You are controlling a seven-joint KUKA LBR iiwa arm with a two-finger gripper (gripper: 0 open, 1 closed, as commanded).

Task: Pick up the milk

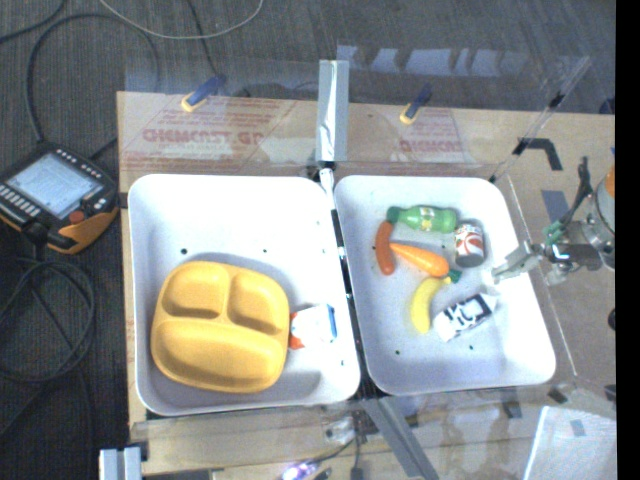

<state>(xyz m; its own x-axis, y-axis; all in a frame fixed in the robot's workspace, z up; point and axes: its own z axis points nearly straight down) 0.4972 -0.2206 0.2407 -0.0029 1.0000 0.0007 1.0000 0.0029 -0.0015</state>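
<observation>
A: Where is the milk (465,314) found?

B: Just left of and below the gripper (520,265), beside the banana (426,303), in the right bin (530,363).

A: Is the gripper spread?

B: That cannot be told. The carton should be approached from above; the near rim leaves little room.
</observation>
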